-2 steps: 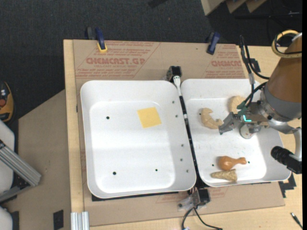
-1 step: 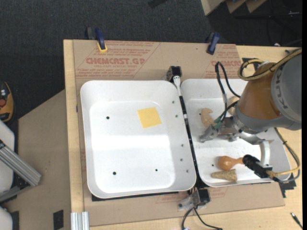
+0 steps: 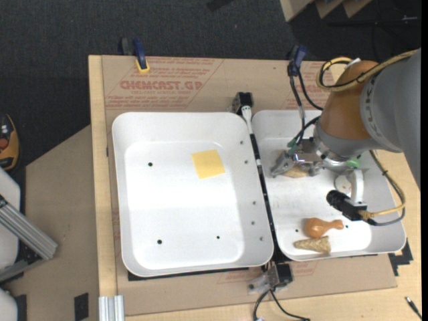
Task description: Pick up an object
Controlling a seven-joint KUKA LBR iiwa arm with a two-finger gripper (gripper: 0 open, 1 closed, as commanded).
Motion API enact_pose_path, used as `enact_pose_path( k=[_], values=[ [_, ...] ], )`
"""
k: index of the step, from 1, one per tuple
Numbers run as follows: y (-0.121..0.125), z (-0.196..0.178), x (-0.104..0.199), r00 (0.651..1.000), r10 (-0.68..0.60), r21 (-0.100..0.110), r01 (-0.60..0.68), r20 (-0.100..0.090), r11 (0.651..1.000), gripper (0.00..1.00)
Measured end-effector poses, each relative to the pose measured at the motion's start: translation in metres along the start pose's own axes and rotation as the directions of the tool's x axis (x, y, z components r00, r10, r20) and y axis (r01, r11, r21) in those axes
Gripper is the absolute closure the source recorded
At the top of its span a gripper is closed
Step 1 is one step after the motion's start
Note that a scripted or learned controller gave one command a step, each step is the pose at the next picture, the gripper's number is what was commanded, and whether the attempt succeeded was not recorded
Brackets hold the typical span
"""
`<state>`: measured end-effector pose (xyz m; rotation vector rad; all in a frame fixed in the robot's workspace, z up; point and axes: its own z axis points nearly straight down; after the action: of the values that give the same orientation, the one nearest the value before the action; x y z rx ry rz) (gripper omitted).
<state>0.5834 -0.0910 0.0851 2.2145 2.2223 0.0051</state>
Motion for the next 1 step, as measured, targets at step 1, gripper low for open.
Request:
enact_pose_path(
  k=[1],
  values=[
    [-0.0019,-0.0104,-0.0013,1.000,0.003,0.001,-0.003,0.000,1.000,1.00]
  ],
)
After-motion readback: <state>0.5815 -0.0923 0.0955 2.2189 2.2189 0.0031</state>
